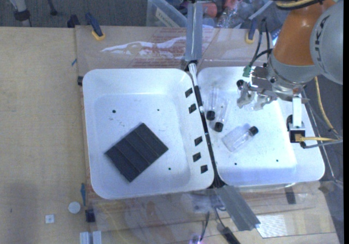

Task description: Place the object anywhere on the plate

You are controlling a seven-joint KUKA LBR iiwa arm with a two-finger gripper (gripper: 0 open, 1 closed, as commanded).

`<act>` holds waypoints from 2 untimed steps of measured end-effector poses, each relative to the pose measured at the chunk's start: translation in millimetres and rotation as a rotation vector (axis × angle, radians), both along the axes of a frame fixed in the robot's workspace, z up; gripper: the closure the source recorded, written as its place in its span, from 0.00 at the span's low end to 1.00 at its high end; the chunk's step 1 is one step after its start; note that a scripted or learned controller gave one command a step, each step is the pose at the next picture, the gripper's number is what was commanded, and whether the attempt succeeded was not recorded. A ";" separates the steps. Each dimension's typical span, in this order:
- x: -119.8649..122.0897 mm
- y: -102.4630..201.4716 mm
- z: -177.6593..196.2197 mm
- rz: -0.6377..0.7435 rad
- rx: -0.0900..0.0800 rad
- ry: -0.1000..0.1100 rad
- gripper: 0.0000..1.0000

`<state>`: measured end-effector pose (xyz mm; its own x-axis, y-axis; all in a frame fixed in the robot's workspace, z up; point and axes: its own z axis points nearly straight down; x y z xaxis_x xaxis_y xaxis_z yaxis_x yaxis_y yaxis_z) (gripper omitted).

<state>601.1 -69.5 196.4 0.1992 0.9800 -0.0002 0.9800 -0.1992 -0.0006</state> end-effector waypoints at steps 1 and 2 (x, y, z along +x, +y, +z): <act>61.1 45.7 -1.9 0.156 -0.001 -0.002 1.00; 66.0 101.3 68.2 0.480 -0.001 -0.005 1.00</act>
<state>667.1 31.7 264.6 -0.2760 0.9612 -0.0015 0.9611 0.2760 0.0040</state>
